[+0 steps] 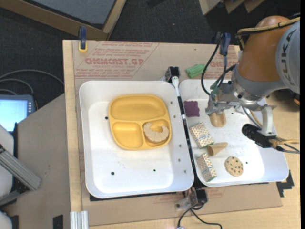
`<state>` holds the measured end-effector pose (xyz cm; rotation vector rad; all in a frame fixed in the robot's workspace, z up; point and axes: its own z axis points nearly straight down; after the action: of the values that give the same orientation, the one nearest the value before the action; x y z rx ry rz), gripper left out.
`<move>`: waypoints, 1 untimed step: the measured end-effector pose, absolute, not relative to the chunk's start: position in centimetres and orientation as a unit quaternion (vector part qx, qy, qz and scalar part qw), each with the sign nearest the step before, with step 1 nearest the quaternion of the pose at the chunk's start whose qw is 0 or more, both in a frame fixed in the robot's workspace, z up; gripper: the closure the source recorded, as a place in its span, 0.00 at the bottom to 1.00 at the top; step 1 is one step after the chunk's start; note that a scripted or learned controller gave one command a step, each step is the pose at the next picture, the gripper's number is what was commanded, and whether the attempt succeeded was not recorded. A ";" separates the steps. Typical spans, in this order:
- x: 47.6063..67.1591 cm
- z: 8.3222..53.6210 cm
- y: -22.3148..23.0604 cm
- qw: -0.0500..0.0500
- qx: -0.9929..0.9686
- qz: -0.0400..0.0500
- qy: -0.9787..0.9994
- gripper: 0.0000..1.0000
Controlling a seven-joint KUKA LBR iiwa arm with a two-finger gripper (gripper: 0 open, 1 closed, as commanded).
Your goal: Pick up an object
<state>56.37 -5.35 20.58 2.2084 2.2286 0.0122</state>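
Brown printed sheeting covers the counter [119, 61], and on it the right bin [269, 168] holds the likeliest target: a small tan lump [218, 120] in the bin's upper middle, directly under the pincer [217, 110]. The pincer sits so close over it that I cannot tell whether it is released, clenched, or already grasping the lump. The lump looks light and rounded, probably a toy food piece. It should be stiff enough to squeeze, but its curved sides could slip out, so a hold across its narrow middle seems safest. Its exact shape is hard to read because the pincer covers its top. To its left lies a purple block [191, 108], apart from it with bare floor between. Below are a patterned packet [201, 134] and a cone [217, 149], near but not touching. Further down sit a second packet [206, 167] and a cookie [234, 166]. The open floor to the lump's right and above it gives room for a straight lift. The divider between the bins lies well to the left, so it should not interfere. In the left bin [95, 142], a yellow plate [138, 109] holds a pale ring-shaped piece [156, 131] in its lower right compartment.
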 end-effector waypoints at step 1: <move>56.3 22.9 -4.1 0.002 0.706 0.002 0.708 1.00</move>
<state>56.31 -4.12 22.86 2.2159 2.2216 0.0061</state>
